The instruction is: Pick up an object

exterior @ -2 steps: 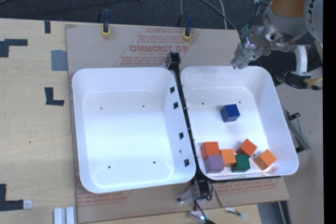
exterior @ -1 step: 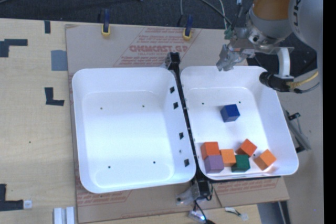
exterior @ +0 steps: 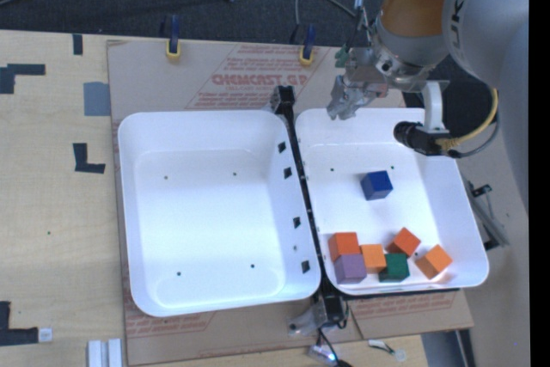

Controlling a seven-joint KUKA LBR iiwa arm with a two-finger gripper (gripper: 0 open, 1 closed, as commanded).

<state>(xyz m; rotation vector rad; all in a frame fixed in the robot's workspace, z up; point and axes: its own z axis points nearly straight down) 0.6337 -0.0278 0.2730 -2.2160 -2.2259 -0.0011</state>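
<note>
A blue cube (exterior: 376, 184) lies alone in the middle of the right bin (exterior: 447, 176). Along that bin's near edge sits a cluster: an orange block (exterior: 345, 243), a purple block (exterior: 350, 267), a small orange block (exterior: 374, 257), a green block (exterior: 395, 267), and two more orange blocks (exterior: 406, 241) (exterior: 434, 260). My gripper (exterior: 345, 108) hangs over the far left corner of the right bin, well above and behind the blue cube. Nothing shows between its fingers.
The left bin (exterior: 206, 211) stands beside the right one, joined by a black clip strip (exterior: 296, 185). Both rest on a cardboard sheet (exterior: 241, 77) held by yellow clamps (exterior: 174, 47). Cables trail behind the bench.
</note>
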